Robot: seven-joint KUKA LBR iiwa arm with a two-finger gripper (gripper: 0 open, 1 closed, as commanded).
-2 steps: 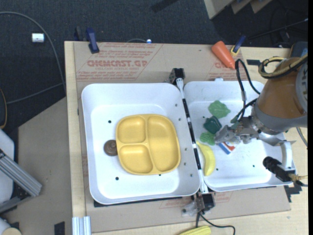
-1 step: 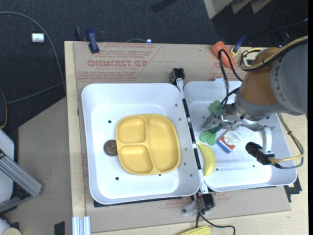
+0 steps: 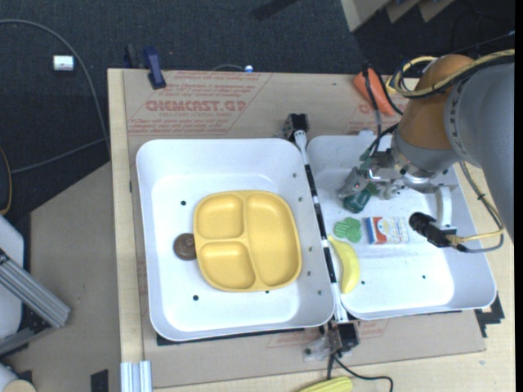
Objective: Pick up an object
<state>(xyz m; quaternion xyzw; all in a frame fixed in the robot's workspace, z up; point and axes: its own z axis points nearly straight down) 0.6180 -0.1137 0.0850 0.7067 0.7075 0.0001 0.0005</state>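
Arm reaches in from right, wrist bent down over right bin [image 3: 466, 288]; gripper [image 3: 358, 193] low above green item [image 3: 349, 229].

I see two bins side by side on the worktop [image 3: 204, 109]: in the left bin [image 3: 163, 170] a divided tray [image 3: 245, 240] lies mid-floor with a small disc [image 3: 185, 246] touching its left edge. In the right bin [image 3: 425, 288], the claw [image 3: 359, 193] hangs over the far left part, a leaf-shaped piece [image 3: 349, 229] and a small carton [image 3: 384, 231] lie side by side nearer me, and a banana [image 3: 348, 265] lies along the dividing wall.
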